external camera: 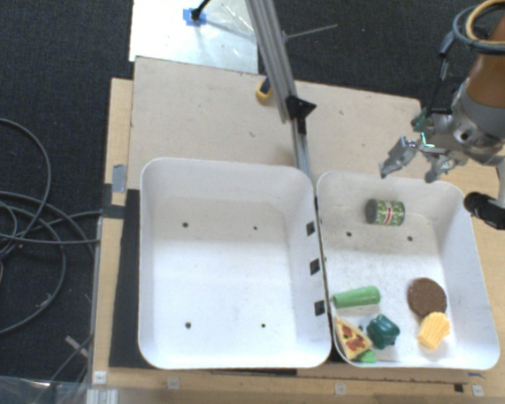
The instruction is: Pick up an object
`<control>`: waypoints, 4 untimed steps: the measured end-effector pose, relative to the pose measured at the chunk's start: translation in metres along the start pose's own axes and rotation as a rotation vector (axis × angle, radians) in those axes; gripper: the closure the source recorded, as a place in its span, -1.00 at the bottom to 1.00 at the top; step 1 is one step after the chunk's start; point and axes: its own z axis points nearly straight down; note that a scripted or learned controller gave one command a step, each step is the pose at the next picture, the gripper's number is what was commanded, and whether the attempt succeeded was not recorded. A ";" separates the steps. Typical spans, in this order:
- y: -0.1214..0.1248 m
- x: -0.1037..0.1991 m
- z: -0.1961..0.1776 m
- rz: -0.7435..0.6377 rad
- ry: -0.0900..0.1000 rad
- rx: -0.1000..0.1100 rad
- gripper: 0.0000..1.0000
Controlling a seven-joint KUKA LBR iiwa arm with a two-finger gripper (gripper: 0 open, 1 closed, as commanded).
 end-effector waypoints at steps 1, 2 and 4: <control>0.001 0.000 -0.003 -0.001 -0.001 -0.004 -1.00; -0.005 -0.002 0.058 0.004 -0.001 0.001 -1.00; 0.005 -0.003 0.136 0.003 -0.006 -0.022 -1.00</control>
